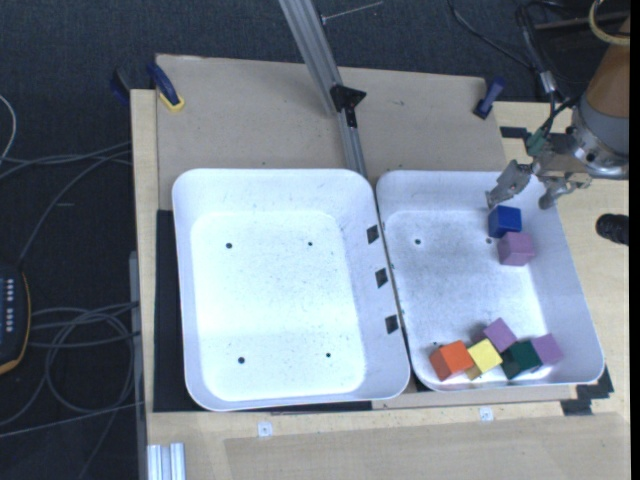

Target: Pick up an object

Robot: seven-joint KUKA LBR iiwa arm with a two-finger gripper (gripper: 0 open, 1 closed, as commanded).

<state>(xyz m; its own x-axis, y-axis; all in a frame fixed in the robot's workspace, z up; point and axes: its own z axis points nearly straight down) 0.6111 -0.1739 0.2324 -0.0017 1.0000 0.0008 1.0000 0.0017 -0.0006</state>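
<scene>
The gripper (528, 184) hangs with fingers spread and nothing between them over the right bin (440, 268), far edge. The blue cube (505, 219) lies just beside it at seven o'clock, touching a purple cube (516, 249).

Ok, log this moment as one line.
gripper: open, above right bin's far edge | holding: nothing | nearest: blue block, purple block | pick: not yet done

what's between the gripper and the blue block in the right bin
Nothing visible. The gripper sits with its fingers spread at the right bin's far edge, and the blue block lies just below it. A purple block touches the blue one's near side.
</scene>
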